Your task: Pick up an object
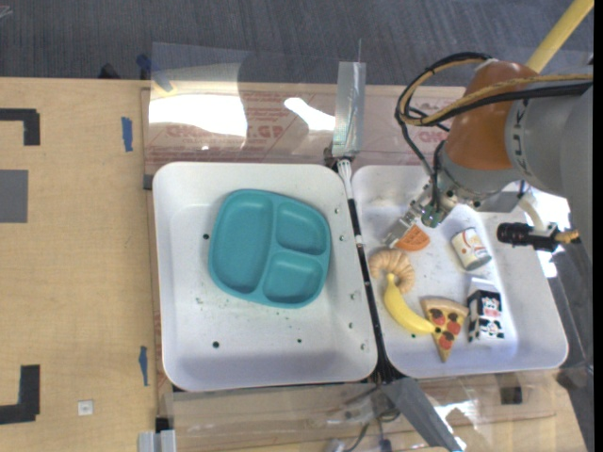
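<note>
My gripper (pixel 411 224) hangs low over the back left part of the right bin (pixel 528 347), under the orange band of the arm (pixel 485 130). Its tip is just above and beside a small orange piece (pixel 414 240). In front of that lie a tan pastry (pixel 392 265), a yellow banana (pixel 405 311) and a pizza slice (pixel 445 322). A small white cup (pixel 469 248) lies to the right of the gripper. A black-and-white carton (pixel 485 314) stands near the front right.
The left bin (pixel 184 347) holds a teal divided plate (pixel 269 248). A ridge (pixel 356 252) separates the two bins. A clear upright panel (pixel 350 111) stands behind them. Black cables (pixel 424 92) loop off the arm above the right bin.
</note>
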Controlling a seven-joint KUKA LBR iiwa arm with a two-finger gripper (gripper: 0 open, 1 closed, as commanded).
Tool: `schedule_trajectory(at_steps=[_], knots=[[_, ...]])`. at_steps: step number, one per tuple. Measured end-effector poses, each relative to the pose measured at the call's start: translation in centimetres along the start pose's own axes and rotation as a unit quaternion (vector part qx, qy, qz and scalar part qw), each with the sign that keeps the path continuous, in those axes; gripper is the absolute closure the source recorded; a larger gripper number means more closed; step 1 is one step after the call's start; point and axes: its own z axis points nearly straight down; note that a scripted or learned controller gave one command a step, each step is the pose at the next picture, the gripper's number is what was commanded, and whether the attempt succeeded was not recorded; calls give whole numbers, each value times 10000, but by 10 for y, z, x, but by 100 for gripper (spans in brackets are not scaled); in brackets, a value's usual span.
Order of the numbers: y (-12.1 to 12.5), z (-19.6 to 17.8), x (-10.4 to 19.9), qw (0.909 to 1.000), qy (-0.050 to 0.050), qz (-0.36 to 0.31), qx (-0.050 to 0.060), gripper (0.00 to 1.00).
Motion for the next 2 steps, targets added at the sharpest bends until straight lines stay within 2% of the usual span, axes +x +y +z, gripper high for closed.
schedule_trajectory(at_steps=[1, 2], knots=[[4, 1, -33, 9692, -7, 2461, 11, 100], [52, -101, 13, 9358, -4, 3524, -7, 100]])
